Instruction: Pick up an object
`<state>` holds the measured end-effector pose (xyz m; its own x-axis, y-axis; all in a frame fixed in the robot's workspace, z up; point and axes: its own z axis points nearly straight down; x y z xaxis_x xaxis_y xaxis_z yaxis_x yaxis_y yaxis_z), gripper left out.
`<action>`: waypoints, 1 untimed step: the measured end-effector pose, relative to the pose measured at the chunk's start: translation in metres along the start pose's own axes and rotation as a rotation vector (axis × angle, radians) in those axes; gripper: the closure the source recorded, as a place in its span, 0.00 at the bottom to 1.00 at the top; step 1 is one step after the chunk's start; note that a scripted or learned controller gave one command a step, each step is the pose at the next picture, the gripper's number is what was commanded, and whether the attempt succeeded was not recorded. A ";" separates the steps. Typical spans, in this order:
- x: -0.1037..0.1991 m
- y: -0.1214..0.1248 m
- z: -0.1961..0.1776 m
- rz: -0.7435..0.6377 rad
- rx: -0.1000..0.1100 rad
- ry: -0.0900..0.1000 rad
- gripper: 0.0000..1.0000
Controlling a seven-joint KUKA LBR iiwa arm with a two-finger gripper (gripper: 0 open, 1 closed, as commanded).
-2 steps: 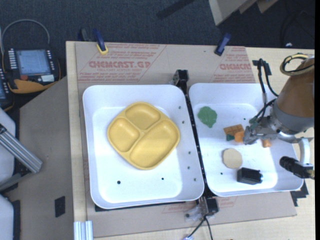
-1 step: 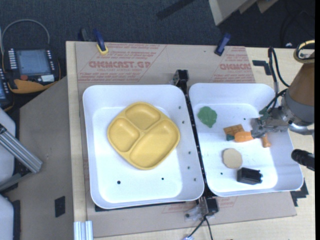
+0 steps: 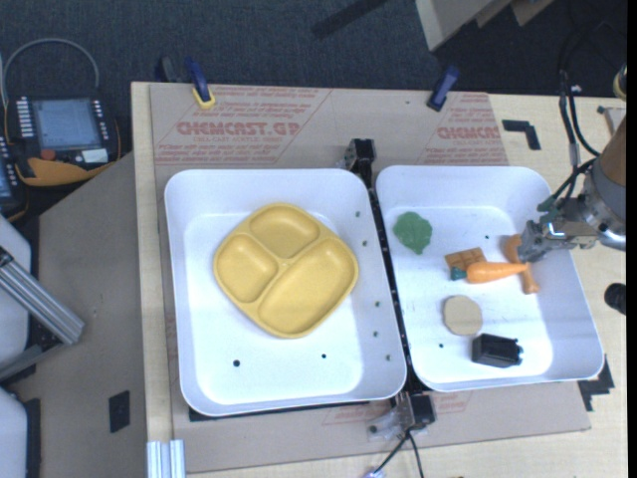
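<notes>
Two white bins are sitting side by side on the bench in the camera view. The left bin (image 3: 189, 297) is holding a yellow divided plate (image 3: 286, 269) near its centre. The right bin (image 3: 567, 352) is holding a green broccoli piece (image 3: 412, 231) at upper left, a carrot (image 3: 495, 273) at mid-frame right, a small brown block (image 3: 463, 261) touching the carrot's left end, a tan round disc (image 3: 462, 316) below, and a black block (image 3: 496, 350) lower still. The gripper (image 3: 534, 239) is reaching in from the right edge and is hanging over the bin's right side; whether its jaws are open or closed cannot be told from this angle. The carrot is lying just below and to the left of the gripper, its long axis running nearly left to right. As a judgement, the carrot is the nearest candidate, so the coming move is turning on a short shift leftward and downward, with the jaws closing across that axis.
</notes>
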<state>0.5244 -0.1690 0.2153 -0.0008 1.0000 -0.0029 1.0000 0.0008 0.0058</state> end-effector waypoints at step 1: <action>0.000 0.001 -0.017 -0.001 0.001 0.001 1.00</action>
<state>0.5254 -0.1692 0.2324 -0.0014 1.0000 -0.0023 1.0000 0.0014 0.0046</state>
